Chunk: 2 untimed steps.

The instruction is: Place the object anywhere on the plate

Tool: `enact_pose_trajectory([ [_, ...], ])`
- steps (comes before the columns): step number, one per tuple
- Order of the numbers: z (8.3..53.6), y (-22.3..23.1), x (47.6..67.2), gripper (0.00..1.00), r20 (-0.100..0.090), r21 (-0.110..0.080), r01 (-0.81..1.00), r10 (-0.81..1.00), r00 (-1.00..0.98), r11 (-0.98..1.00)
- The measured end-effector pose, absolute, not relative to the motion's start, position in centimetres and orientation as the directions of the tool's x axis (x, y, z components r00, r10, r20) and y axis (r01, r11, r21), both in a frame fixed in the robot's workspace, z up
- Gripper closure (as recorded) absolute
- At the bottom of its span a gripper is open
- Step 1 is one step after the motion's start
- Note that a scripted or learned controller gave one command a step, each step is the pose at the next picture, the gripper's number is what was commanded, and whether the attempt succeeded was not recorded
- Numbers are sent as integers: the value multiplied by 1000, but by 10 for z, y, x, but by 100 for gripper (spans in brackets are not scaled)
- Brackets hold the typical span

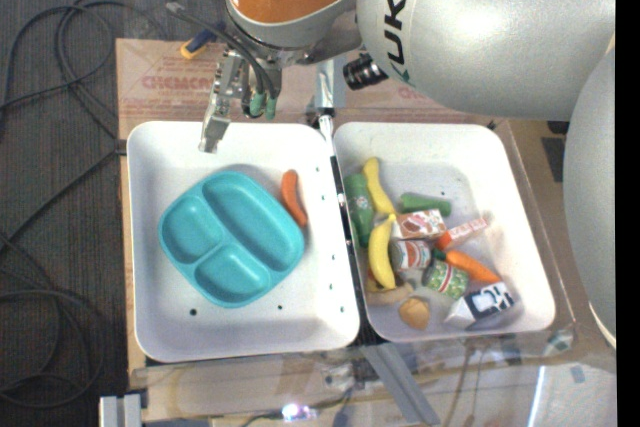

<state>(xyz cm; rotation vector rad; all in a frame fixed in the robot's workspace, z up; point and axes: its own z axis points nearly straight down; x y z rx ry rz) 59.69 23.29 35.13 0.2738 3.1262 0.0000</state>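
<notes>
Carrot (292,197) — below hand (268,122)

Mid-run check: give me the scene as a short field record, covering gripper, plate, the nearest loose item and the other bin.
gripper: above the far edge of the left bin, nothing between its fingers
plate: teal, three compartments, lying in the left bin
carrot: orange, on the bin floor at the plate's right edge, not on the plate
right bin: holds mixed toy food, among it two bananas and a second carrot
task status: not yet done
</notes>
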Motion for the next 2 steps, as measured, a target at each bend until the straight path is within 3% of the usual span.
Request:
enact_pose_trajectory([
  [1, 324, 235, 647, 100, -1, 3, 285, 285, -959, 959],
  [2, 342, 233, 654, 100, -5, -1, 201, 201, -980, 980],
])
